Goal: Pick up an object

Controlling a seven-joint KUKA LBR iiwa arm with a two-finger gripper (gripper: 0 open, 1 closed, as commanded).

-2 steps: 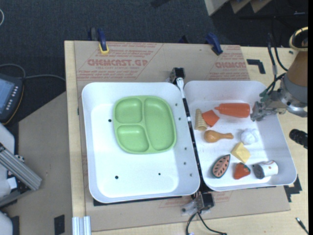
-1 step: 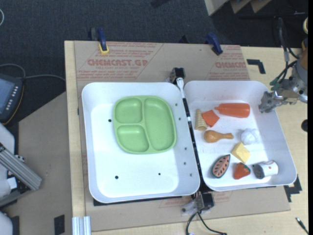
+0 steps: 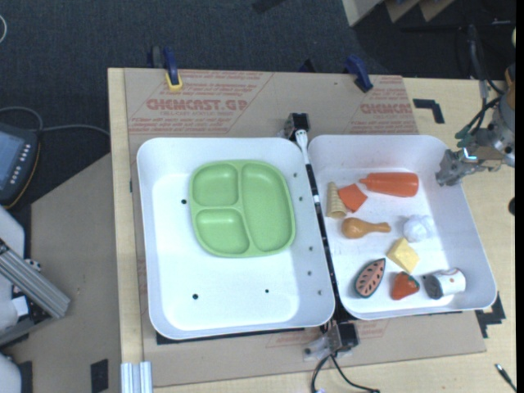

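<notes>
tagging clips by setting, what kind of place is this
Probably a robotics lab test bench: two white bins clamped on a board, toy food such as a plastic carrot, a green divided plate, and the gripper at the right bin's edge.

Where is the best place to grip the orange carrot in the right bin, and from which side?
Probably the thick middle of the carrot, approached from above. It lies flat along the right bin floor, left to right, so the jaws should close across its width. Its sides look free.

Two white bins point(image 3: 164, 244), smooth glossy plastic, green divided tray point(image 3: 243, 208) well left of end effector point(image 3: 455, 169), matt plastic, bench point(image 3: 246, 97) top brown printed paper over board, end effector dull grey metal, toy foods point(image 3: 391, 184) beside it, smooth plastic
</notes>
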